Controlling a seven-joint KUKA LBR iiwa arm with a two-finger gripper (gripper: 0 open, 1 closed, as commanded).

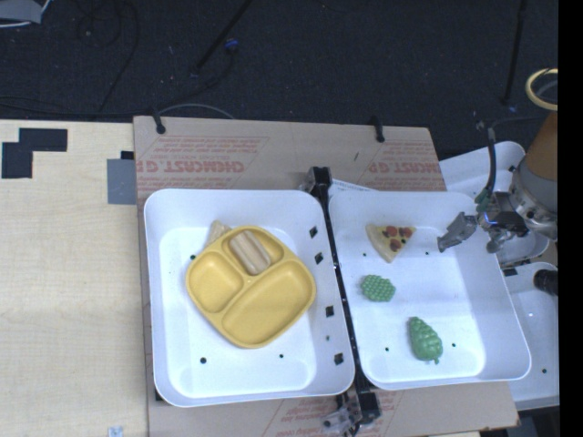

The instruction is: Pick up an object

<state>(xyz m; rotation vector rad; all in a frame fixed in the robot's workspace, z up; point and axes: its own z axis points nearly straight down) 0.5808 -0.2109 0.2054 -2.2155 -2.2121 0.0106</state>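
Hovering with fingers spread and holding nothing, grey two-finger gripper [475, 230] near small triangular toy pizza slice [391, 239], seemingly light, stiff, best pinched across its flat edges.

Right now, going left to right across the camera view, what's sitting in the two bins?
Yellow divided plate in the left bin → green round toy → pizza slice → green bumpy toy in the right bin → gripper at that bin's right side.
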